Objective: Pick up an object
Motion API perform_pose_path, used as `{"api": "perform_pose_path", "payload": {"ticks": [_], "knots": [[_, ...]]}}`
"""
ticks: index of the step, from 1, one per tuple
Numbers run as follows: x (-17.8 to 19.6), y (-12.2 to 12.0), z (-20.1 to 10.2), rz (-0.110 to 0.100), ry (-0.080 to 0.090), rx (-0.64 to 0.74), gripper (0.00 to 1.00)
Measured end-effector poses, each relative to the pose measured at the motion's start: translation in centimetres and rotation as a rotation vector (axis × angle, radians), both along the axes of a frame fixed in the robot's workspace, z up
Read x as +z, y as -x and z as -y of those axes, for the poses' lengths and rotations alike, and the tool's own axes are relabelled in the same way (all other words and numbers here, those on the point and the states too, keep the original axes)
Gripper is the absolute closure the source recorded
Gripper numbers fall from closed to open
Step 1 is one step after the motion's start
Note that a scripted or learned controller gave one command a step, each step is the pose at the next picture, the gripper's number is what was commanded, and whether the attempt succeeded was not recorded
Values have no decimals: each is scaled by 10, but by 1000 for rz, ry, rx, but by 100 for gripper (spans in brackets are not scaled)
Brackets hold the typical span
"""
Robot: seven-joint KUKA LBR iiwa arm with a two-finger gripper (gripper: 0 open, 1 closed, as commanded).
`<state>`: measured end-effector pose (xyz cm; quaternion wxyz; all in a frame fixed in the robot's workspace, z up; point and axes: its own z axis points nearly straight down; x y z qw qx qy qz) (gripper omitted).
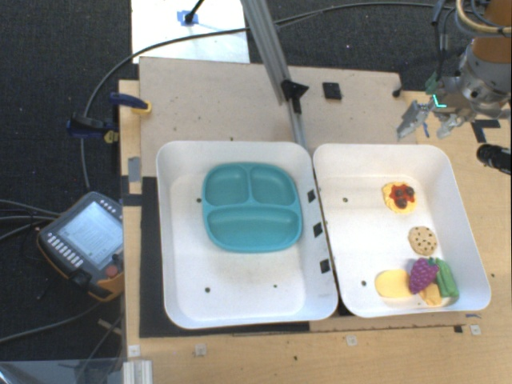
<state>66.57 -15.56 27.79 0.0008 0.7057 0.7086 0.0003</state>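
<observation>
We count two white bins: the left bin (172, 238) and the right bin (352, 238). One teal plate (252, 208) lies in the left. The right carries one tart (399, 197), one cookie (422, 240), one grape bunch (423, 274), one yellow slice (391, 284) and one green piece (446, 279).

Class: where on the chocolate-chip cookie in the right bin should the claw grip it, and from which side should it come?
Probably from straight above, closing across the rim of the cookie. It lies flat with bare bin floor around it, apart from the purple grapes below.

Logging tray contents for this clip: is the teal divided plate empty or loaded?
Empty. The teal divided plate lies flat in the left bin, all three compartments showing bare teal.
</observation>
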Motion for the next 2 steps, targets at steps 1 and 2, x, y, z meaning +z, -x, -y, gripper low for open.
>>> {"api": "perform_pose_path", "payload": {"ticks": [1,2], "knots": [[1,0,0,1,0,0,0],[-61,-1,3,-3,0,-2,0]]}}
